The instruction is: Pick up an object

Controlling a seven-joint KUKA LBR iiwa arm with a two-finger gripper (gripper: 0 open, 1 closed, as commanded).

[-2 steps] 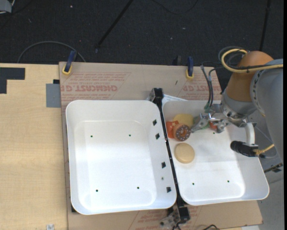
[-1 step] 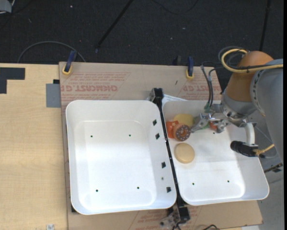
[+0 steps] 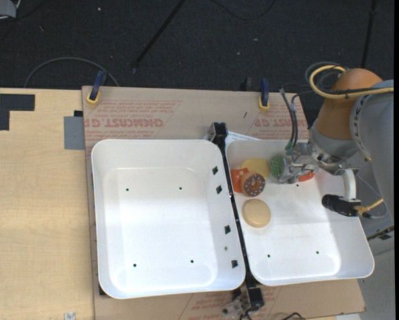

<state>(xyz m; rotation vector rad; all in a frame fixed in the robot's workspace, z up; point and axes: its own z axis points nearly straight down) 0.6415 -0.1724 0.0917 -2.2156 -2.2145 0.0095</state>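
In the right bin (image 3: 319,259) lie a tan round object (image 3: 256,213), a yellow object (image 3: 256,167), a small red and brown round piece (image 3: 253,184) with an orange-red bit (image 3: 238,177) beside it, and a green leafy item (image 3: 278,166). My gripper (image 3: 294,172) hangs low over the bin's far part, just right of the green item, with something red-orange (image 3: 306,175) at its right side. The wrist hides the fingertips.
The left bin (image 3: 159,219) sits beside the right one, split off by a black divider strip (image 3: 227,205). Both rest on a cardboard sheet (image 3: 152,115) clamped at the far edge. A black cable end (image 3: 339,205) hangs over the right bin's right side.
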